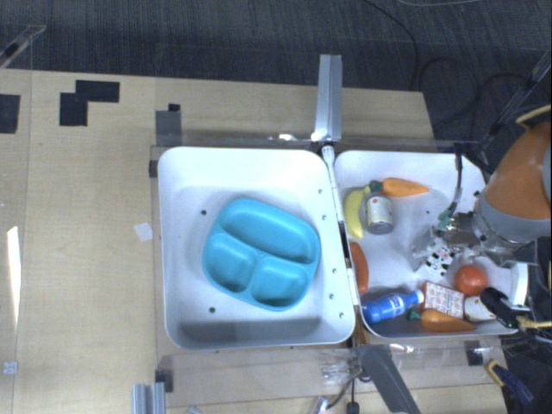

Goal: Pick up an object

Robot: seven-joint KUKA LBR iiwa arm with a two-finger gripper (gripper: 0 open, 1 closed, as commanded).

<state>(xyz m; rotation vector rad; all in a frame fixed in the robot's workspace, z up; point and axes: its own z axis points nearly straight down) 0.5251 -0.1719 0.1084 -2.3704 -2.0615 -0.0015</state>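
A blue divided tray (260, 254) is seen in the left bin (181, 222). In the right bin (392, 164) a blue bottle (390, 305) is laid near the front wall, its long axis running left to right with its cap end turned right. The gripper (448, 250) is held above the bin's right part — the bottle lies to its lower left, the tomato (471, 279) just beside it. The state of the claw cannot be told.

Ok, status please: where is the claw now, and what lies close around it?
Claw low in right bin, nothing seen held. Tomato and printed card beside it. Blue tray in left bin.
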